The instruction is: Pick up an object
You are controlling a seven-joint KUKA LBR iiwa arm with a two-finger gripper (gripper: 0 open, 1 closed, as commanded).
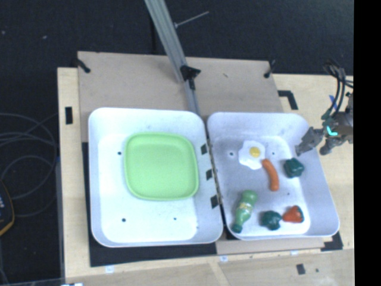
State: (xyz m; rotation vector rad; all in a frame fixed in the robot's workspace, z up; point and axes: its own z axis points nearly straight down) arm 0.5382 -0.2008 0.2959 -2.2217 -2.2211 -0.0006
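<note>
End effector (317, 143) at right bin's (315, 219) far right rim, fingers spread, holding nothing, arm cut off by frame edge, green plate (161, 165) in left bin (104, 219), small toy foods hard to identify

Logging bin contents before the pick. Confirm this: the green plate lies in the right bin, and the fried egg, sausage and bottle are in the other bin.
Wrong on one point: the camera view shows the green plate in the left bin. The fried egg, sausage and bottle are in the other bin, the right one.
</note>
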